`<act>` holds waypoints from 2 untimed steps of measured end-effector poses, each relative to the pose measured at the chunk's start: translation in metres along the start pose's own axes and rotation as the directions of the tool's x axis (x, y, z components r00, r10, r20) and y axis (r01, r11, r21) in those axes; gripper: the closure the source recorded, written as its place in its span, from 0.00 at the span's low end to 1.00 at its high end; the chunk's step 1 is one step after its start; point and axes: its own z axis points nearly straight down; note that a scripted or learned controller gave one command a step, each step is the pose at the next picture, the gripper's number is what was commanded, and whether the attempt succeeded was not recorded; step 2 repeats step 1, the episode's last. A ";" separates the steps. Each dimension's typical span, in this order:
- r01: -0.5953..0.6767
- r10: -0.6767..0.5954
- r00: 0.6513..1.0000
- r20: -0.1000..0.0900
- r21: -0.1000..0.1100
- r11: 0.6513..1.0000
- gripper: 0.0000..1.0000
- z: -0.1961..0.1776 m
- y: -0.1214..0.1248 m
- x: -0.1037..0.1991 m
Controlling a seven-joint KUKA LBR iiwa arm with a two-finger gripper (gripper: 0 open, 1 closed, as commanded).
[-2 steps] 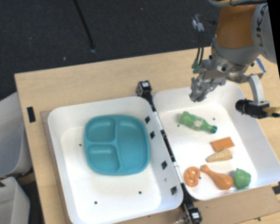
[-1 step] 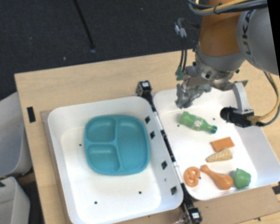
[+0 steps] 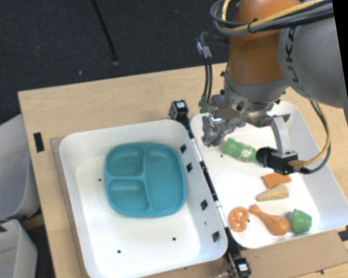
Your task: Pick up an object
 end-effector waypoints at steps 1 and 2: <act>-0.002 0.002 1.000 0.002 0.001 1.000 1.00 0.018 -0.015 0.045; -0.002 0.002 1.000 0.002 0.001 1.000 1.00 0.018 -0.015 0.045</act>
